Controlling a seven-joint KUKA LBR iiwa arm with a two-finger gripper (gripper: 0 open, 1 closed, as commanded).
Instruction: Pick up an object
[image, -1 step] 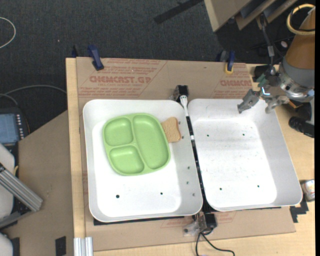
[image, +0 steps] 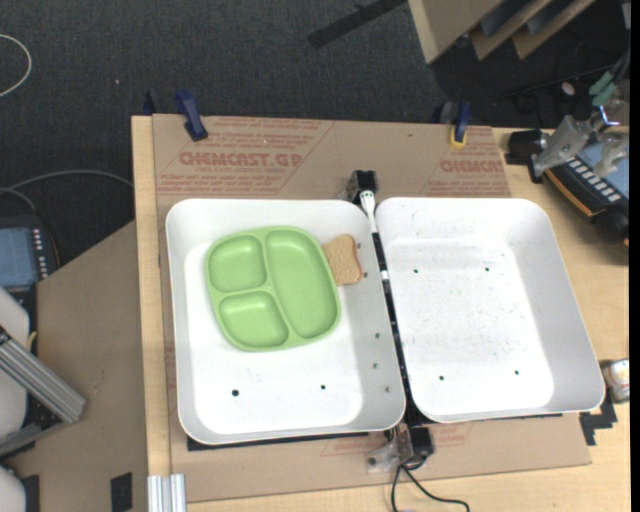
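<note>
A light green plate (image: 272, 290) with three compartments lies in the upper left part of the left white bin (image: 290, 400). A small tan piece shaped like a slice of bread (image: 344, 259) lies flat at the plate's upper right rim, touching it, close to the bin's right wall. The right white bin (image: 480, 310) stands beside it, and its floor shows only dark specks.
Both bins rest on a brown board (image: 250, 150) held by a blue clamp (image: 190, 115) and a yellow clamp (image: 460, 125). A black clip (image: 363, 185) sits at the top where the bins meet. Grey equipment (image: 590, 160) stands at the far right.
</note>
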